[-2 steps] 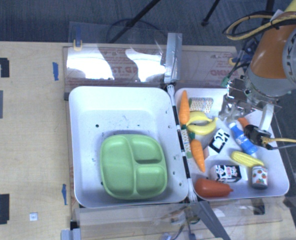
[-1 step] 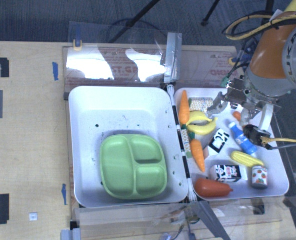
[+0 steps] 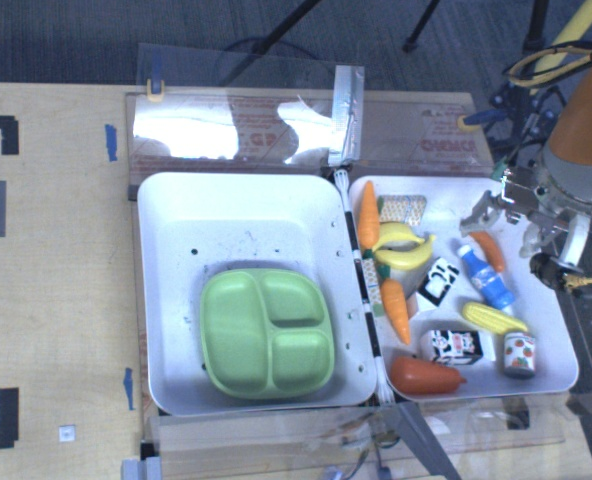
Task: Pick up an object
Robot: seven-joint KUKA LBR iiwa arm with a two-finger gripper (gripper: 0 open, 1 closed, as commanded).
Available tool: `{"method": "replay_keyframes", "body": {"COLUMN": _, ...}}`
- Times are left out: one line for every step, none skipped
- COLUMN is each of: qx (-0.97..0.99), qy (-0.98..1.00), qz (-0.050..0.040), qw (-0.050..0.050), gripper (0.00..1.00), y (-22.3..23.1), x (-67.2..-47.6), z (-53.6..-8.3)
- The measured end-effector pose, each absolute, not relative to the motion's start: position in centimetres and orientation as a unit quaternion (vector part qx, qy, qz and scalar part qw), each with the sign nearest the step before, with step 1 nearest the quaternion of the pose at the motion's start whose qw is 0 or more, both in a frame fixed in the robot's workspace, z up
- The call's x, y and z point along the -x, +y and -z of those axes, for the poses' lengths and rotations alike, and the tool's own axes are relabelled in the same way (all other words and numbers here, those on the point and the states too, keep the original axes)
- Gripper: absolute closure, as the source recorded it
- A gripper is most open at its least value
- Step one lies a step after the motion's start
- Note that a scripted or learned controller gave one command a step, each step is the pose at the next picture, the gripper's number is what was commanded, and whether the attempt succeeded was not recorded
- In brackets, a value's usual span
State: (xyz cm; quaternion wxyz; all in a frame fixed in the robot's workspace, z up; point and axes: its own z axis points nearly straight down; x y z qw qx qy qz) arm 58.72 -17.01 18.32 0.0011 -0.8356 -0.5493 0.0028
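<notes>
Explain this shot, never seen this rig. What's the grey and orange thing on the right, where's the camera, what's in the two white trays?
The grey machine with the orange band is a KUKA robot arm reaching in from the right. At its end sits a two-finger gripper, the metal claw over the far right part of the right-hand shallow white bin. I see nothing between its fingers.

One fixed camera looks down at a slant on a wooden bench with both bins.

The left-hand shallow white bin holds a green plastic plate with three compartments.

The right bin holds small toy items: a yellow toy banana, two orange toy carrots, a small blue and white bottle, a yellow corn-like piece, a red toy pepper, and two black and white cartons.

The job is to pick up one object; none is lifted yet.
</notes>
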Motion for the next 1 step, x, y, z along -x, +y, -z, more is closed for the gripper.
{"method": "replay_keyframes", "body": {"qx": 0.838, "qy": -0.546, "qz": 0.001, "qw": 0.002, "gripper": 0.0, "y": -19.51, "x": -54.82, "z": -10.29}}
